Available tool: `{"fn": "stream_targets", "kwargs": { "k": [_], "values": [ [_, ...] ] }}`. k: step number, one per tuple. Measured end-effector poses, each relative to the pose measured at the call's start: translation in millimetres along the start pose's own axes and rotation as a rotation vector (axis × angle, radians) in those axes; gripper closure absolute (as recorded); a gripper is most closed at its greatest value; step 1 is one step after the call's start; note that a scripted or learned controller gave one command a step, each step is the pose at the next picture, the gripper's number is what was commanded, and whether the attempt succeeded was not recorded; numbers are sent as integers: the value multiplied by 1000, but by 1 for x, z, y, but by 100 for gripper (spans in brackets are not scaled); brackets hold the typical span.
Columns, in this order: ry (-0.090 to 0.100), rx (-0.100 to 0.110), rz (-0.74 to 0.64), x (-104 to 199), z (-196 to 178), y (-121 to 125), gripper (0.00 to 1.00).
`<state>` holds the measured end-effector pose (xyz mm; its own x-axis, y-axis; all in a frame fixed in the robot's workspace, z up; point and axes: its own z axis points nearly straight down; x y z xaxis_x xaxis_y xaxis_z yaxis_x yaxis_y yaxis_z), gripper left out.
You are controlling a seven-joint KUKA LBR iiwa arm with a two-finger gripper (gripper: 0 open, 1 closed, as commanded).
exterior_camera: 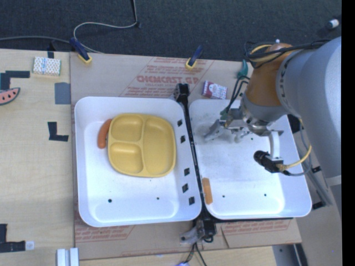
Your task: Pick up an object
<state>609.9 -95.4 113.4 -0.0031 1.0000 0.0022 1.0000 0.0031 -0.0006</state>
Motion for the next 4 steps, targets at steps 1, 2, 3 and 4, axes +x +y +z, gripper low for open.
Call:
{"fn": "stream_targets", "kwargs": {
  "k": [1, 2, 3, 4],
  "values": [
    [-4, 0, 1, -1, 28, 5, 0],
    [-4, -3, 1, -1, 18, 5, 100],
    [-3, -2, 0, 0, 9, 5, 100],
    [-1, 0, 0, 0, 0, 5, 100]
  ]
}}
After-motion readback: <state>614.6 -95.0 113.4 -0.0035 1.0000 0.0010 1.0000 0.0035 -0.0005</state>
